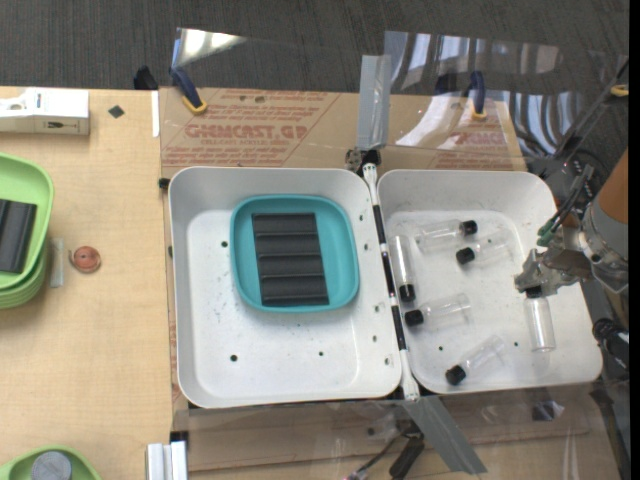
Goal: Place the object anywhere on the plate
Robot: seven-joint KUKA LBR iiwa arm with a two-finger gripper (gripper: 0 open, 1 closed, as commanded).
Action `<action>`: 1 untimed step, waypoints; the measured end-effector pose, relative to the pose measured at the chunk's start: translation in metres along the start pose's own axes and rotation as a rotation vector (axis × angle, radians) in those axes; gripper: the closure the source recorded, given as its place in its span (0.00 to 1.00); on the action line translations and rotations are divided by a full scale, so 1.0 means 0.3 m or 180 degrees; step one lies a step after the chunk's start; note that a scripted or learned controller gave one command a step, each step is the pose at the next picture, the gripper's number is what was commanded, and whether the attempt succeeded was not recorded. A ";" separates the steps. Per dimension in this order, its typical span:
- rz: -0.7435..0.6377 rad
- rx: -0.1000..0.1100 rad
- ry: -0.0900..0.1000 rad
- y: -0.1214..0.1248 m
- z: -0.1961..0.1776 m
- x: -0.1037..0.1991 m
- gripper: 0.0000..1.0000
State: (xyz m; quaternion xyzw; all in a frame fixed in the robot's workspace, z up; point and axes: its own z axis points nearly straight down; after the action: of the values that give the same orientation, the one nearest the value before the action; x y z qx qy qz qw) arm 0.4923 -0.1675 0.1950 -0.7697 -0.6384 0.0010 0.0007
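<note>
A teal square plate (344,258) lies in the left white bin (200,348), with a dark ribbed insert (291,258) on it. The right white bin (500,203) holds several clear vials with black caps, among them one near the back (445,234), one along the left wall (399,261) and one at the front (482,357). My gripper (533,281) hangs over the right side of that bin, just above and behind another clear vial (540,325). I see nothing held in it.
A hinge strip (385,268) separates the two bins. On the wooden bench to the left are a green tray (25,268), a small orange disc (86,259) and a white box (45,111). Cardboard (260,128) and clear plastic sheets (450,63) stand behind the bins.
</note>
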 end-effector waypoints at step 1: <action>-0.0318 0.0007 0.0001 -0.076 0.030 0.132 1.00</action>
State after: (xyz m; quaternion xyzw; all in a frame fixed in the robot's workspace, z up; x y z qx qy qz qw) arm 0.4770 -0.1245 0.1861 -0.7368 -0.6761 0.0015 0.0017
